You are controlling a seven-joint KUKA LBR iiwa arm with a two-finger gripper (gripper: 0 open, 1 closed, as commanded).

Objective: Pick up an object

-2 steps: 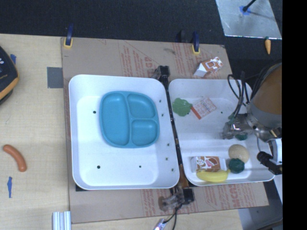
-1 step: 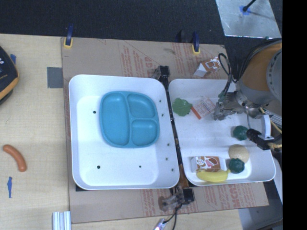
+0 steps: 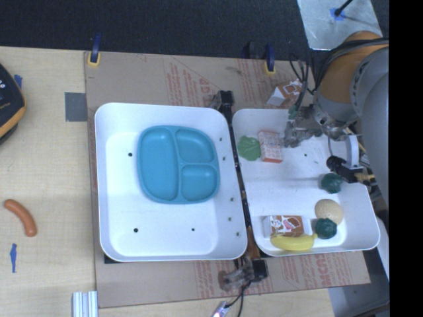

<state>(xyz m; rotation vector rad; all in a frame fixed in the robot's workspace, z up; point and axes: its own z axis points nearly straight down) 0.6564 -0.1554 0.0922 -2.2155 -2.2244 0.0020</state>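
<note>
Tan bench (image 3: 46,170) under two white bins; left bin (image 3: 119,233) holds a blue divided plate (image 3: 178,164), far left of the gripper (image 3: 295,135), whose grip I cannot tell, low in the right bin (image 3: 360,240); red-white packet (image 3: 269,146) just left, green ball (image 3: 250,148) beyond it

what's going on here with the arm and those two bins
A grey robot arm reaches in from the right over the right bin, its tool low near the bin's top edge beside a small red and white packet and a green round piece. Nothing shows between its fingers. A banana, a beige ball and other small items lie nearer the front. The left bin holds a blue divided tray.
</note>
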